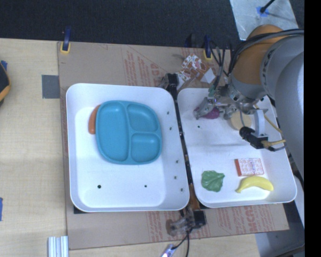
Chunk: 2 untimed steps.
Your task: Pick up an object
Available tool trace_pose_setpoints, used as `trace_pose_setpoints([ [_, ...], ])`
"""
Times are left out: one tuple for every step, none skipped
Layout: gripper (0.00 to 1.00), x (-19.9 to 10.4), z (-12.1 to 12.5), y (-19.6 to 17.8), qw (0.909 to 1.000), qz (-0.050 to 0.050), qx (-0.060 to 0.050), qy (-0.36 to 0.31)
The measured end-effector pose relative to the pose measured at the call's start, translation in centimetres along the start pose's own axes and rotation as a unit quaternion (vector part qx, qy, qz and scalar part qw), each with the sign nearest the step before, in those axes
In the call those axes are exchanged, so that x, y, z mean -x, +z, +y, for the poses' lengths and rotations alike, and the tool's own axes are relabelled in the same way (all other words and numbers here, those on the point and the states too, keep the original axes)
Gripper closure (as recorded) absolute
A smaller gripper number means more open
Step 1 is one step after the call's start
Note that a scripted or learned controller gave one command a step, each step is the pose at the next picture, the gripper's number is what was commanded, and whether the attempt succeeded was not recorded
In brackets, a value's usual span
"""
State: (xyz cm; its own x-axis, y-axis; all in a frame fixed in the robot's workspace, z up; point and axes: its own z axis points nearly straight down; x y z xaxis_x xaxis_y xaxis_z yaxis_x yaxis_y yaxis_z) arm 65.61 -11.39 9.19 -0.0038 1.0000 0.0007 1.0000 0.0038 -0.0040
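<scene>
1. Gripper (pixel 207 110) sits low in the right bin (pixel 224 143), at its far end, right against a small purple object (pixel 213 113).
2. Cannot tell how far the pincer is open, nor whether the purple object is actually caught; metal hides the contact.
3. Judgement: lift straight up and slowly; confirm the object rises too.
4. Right bin also has a green leaf (pixel 212 180), yellow banana (pixel 254 184) and red-white packet (pixel 249 167), all at the near end, well apart from the gripper.
5. Left bin (pixel 83 170), beyond the gripper: blue divided plate (pixel 129 132) over an orange item (pixel 92 120).
</scene>
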Motion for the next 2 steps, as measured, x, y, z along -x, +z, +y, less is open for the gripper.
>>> trace_pose_setpoints([
  [0.0,1.8,0.0,0.0,1.0,-0.001,0.001,0.001],
  [0.0,3.9,0.0,0.0,1.0,-0.001,0.002,0.001],
])
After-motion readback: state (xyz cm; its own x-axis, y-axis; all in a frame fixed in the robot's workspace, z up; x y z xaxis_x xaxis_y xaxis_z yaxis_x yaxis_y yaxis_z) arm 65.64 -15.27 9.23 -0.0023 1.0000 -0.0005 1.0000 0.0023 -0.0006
